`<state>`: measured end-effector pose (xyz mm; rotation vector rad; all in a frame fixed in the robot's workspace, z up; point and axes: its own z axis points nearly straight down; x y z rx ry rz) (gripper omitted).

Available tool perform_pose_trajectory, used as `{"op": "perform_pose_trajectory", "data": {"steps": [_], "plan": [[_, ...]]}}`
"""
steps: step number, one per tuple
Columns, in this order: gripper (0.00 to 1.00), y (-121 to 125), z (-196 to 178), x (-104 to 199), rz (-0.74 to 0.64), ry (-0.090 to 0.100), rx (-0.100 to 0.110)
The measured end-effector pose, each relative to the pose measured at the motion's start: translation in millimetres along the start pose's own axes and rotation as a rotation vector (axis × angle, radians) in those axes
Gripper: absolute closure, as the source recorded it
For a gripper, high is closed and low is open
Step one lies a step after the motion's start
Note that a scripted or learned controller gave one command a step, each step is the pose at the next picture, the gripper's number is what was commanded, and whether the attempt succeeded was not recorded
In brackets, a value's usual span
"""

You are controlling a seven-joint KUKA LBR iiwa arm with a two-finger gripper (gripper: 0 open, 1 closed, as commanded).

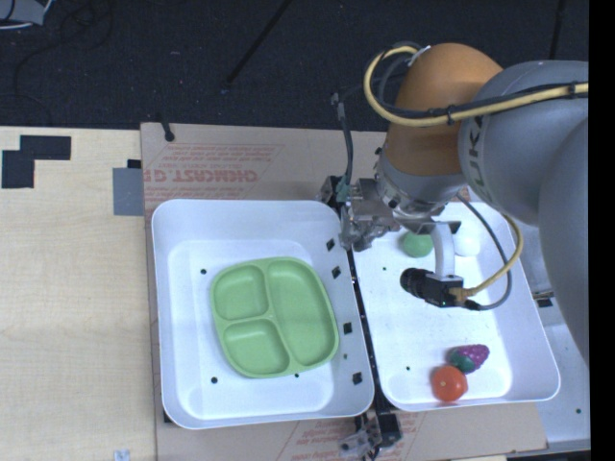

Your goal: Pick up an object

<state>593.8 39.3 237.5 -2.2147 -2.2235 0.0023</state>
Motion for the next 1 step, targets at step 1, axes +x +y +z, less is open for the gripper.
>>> {"op": "perform_pose_trajectory", "data": {"steps": [1], "plan": [[1.0,-19.7,-3.5,47.2,0.0,0.0,0.002]]}}
